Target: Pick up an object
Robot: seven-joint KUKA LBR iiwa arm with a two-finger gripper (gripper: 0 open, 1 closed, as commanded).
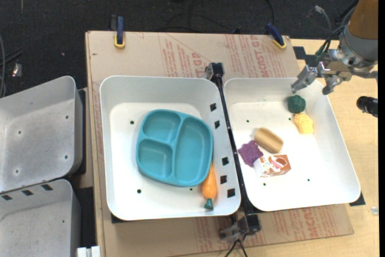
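Two shallow white plastic bins sit side by side on the cardboard-covered table (156, 45). The left bin (117, 129) holds a teal plastic plate with three compartments (175, 148), lying flat near the bin's middle. Just beside the plate's lower right edge lies a small orange toy carrot with a green tip (209, 187), close to the bin's near right corner.

The right bin (337, 177) holds five small things. A dark green rounded lump (296, 104) lies near the far wall. Just beside it, toward the right, is a yellow toy corn cob (304, 124). Nearer the middle lies a tan toy bread roll (269, 140), with a crumpled purple piece (249, 153) touching its left side. A small red and white carton (274, 165) lies on its side just below them.

The tool (316, 80) hangs over the far right corner of the right bin, its two grey fingers spread fairly wide apart, with nothing between them. It touches none of the things. The dark green lump lies just below the left finger, nearest of all; the corn cob is near, and the roll, purple piece and carton lie further toward the bin's middle.
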